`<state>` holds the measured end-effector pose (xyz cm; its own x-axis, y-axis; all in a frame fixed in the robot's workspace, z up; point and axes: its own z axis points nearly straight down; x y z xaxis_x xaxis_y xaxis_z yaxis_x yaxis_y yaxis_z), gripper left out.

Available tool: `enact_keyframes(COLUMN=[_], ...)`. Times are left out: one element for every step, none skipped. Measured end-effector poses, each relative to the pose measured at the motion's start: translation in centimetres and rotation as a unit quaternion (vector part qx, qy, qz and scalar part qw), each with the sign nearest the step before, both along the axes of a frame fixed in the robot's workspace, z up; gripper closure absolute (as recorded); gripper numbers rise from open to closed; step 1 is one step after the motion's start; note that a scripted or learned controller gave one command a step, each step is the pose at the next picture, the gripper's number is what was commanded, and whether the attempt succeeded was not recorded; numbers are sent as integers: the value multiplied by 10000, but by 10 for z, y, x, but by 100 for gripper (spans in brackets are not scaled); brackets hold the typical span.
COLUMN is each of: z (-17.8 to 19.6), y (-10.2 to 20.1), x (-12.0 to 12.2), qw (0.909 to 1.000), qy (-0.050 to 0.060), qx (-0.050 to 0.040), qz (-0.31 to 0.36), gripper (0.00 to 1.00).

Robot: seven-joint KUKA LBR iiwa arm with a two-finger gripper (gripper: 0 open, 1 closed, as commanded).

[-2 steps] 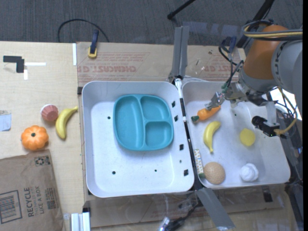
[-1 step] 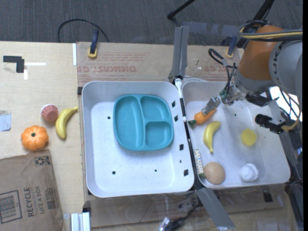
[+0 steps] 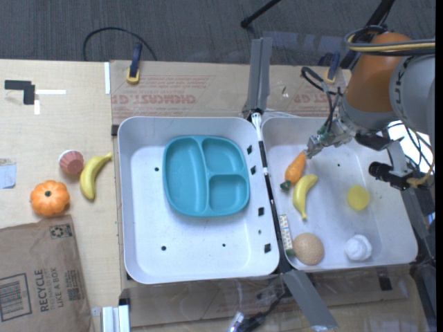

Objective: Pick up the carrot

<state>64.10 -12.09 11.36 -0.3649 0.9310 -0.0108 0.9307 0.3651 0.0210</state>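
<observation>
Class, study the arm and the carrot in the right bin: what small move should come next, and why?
Probably a short move down and left: the gripper hovers just beyond the carrot's upper end, not around it, and the banana lies against its lower side.

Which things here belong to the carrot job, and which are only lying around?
Job: carrot; hand, just beside the carrot's upper end.

Lying about: banana touching the carrot, yellow ball, egg, white object, blue plate, pumpkin.

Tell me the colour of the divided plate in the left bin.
Teal blue plate, clearest in the camera view.
</observation>
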Motion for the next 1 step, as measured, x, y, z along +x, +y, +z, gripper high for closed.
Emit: enact_keyframes(z=[78], y=[87], x=[-29], qw=[9997], qy=[113], qx=[5], qz=[203], gripper=[100])
